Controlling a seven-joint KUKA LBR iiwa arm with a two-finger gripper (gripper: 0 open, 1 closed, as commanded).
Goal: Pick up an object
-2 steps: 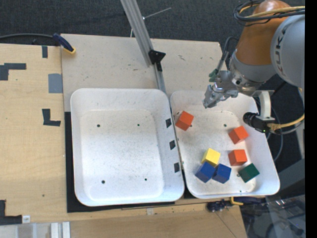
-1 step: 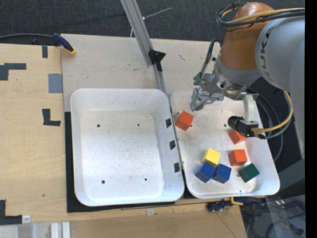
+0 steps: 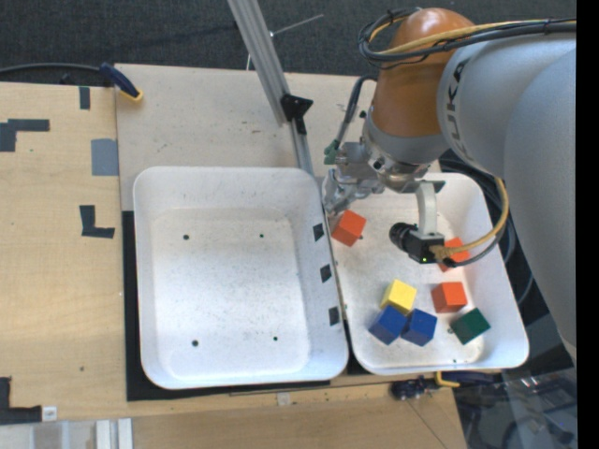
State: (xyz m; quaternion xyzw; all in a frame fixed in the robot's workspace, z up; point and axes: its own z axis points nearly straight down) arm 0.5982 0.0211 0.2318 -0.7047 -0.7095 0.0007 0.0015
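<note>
One orange cube [image 3: 348, 227] sits just below the gripper [image 3: 339, 195], perhaps touching.

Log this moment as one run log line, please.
gripper: above small orange cube, grasp unconfirmed | right white bin: yellow, two blue, orange, green cubes | status: pick unfinished

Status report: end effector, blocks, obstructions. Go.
End effector low over right bin, far-left corner. Orange block just beneath it. Five blocks clustered near front; bin divider wall close alongside.
</note>
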